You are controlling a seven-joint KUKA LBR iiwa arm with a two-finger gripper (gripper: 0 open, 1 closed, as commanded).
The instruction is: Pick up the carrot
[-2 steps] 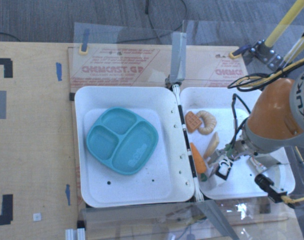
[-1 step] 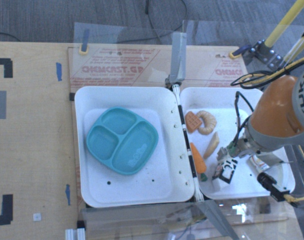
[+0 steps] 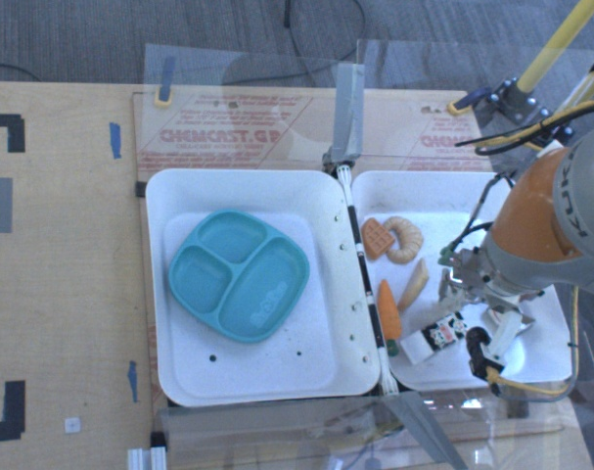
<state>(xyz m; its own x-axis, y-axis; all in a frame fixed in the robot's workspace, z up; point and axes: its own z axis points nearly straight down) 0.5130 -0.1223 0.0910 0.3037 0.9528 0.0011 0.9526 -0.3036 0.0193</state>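
The carrot [image 3: 388,309], a short orange piece, lies along the left wall of the right bin [image 3: 546,360], near the divider. My gripper [image 3: 459,344] hangs low over the front middle of that bin, to the right of the carrot and apart from it. Its two white fingers [image 3: 432,337] are spread, so it is open, with only bin floor showing between them. The grey arm with its orange band [image 3: 536,225] comes in from the right.
A waffle-like cracker [image 3: 377,238], a tan ring-shaped pastry [image 3: 406,238] and a pale wedge [image 3: 414,284] lie just behind and beside the carrot. The left bin [image 3: 179,370] holds a teal divided plate [image 3: 240,274]. Cables [image 3: 531,130] hang at the back right.
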